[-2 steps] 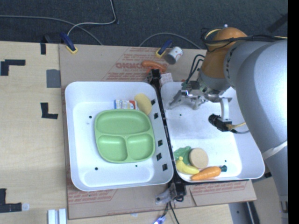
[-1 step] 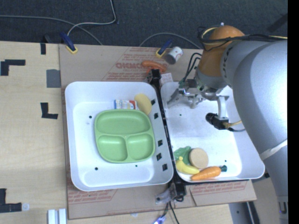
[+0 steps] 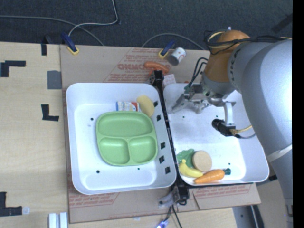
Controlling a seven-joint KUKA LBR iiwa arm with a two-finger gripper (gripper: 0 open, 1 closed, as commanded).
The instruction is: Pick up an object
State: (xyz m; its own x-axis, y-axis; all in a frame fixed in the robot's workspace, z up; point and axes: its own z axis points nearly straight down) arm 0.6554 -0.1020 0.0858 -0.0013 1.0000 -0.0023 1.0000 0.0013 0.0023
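My gripper [image 3: 190,105] hangs over the upper part of the right bin [image 3: 247,141], close to the divider between the bins. Its two metal fingers [image 3: 177,104] stand apart, open, with bare white bin floor between them. In the near corner of that bin lie an orange carrot [image 3: 209,176], a yellow banana [image 3: 188,170], a round tan biscuit-like piece [image 3: 202,161] and a green item [image 3: 186,155], well below the gripper. The left bin [image 3: 80,127] holds a green divided plate [image 3: 126,138], a yellow lemon-like piece [image 3: 146,105] and a small carton [image 3: 126,106].
An orange sausage [image 3: 156,66] and a grey cylinder [image 3: 176,56] lie on the cardboard behind the bins. Blue clamps [image 3: 70,43] hold the board's far edge. The grey arm [image 3: 266,94] covers the right bin's right side. A black connector and cable [image 3: 223,126] hang below the wrist.
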